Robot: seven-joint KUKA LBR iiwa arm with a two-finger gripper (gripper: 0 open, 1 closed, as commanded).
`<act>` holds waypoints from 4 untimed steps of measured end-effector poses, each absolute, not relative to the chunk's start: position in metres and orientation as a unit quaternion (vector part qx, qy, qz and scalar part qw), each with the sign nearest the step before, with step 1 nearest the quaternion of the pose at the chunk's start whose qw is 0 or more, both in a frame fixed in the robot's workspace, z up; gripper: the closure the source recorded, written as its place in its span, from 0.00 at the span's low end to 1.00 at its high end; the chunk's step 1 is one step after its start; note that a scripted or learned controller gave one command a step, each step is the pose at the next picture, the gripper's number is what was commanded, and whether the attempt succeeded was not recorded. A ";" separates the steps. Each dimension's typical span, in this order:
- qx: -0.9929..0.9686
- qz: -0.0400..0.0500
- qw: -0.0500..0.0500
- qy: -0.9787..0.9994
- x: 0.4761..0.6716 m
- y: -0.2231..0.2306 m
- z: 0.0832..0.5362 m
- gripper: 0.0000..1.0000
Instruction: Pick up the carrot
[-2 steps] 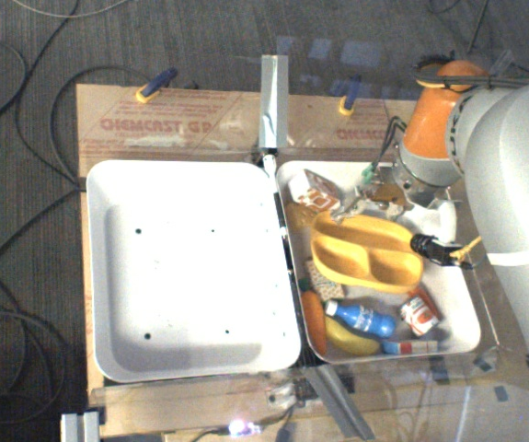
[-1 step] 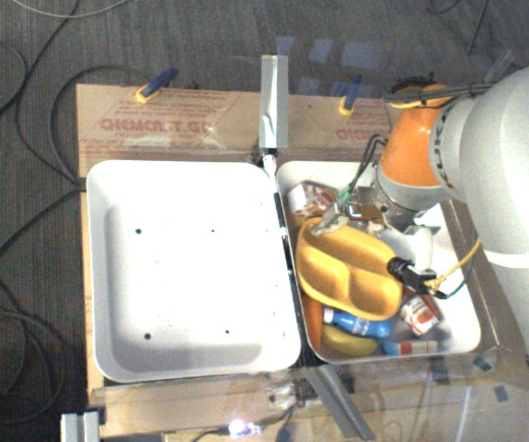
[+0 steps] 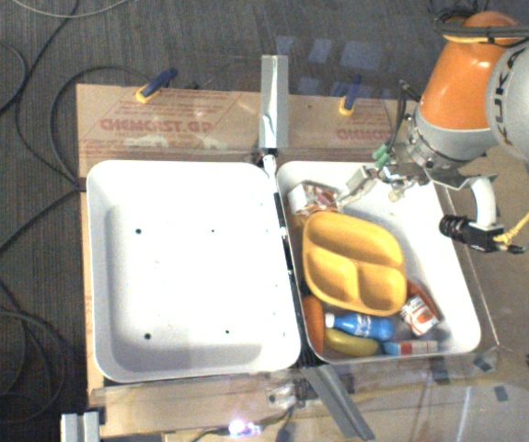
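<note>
A carrot (image 3: pixel 313 319) lies in the right bin (image 3: pixel 457 284), against that bin's left wall near its front corner. Its long axis runs roughly from the back of the bin toward the front, and much of it is tucked under the edge of a yellow divided tray (image 3: pixel 354 258), so which end is the tip cannot be told. The grey arm (image 3: pixel 485 81), with its rounded orange band, reaches in from the right and hangs above the back of the right bin. Its gripper (image 3: pixel 356 188) points left and slightly downward near a crumpled silver packet (image 3: pixel 312 196); the gripper is well apart from the carrot. Whether it is released or clenched cannot be told, and nothing is seen held in it. The tray is smooth plastic with two hollows and rests tilted over the other things. Beside the carrot lie a small blue-capped bottle (image 3: pixel 361 324), a yellow-green banana-shaped piece (image 3: pixel 351 343) and a red and white can (image 3: pixel 420 313). The left bin (image 3: pixel 190 265) is smooth white plastic with rounded corners.
</note>
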State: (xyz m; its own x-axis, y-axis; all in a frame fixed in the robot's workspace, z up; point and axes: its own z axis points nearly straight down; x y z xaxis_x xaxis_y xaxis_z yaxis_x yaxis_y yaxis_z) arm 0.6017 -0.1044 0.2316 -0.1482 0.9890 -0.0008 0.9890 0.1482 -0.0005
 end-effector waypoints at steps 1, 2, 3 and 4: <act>0.640 0.004 0.007 0.768 0.574 -0.145 0.101 0.00; 0.634 0.005 0.010 0.773 0.625 -0.156 0.094 0.00; 0.633 0.006 0.011 0.774 0.626 -0.155 0.104 1.00; 0.633 0.006 0.010 0.774 0.625 -0.155 0.104 0.00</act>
State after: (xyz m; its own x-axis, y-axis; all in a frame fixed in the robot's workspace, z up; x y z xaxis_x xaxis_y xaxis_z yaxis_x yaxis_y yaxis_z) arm 0.6255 -0.1550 0.1042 -0.1972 0.9803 -0.0090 0.9801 0.1973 0.0219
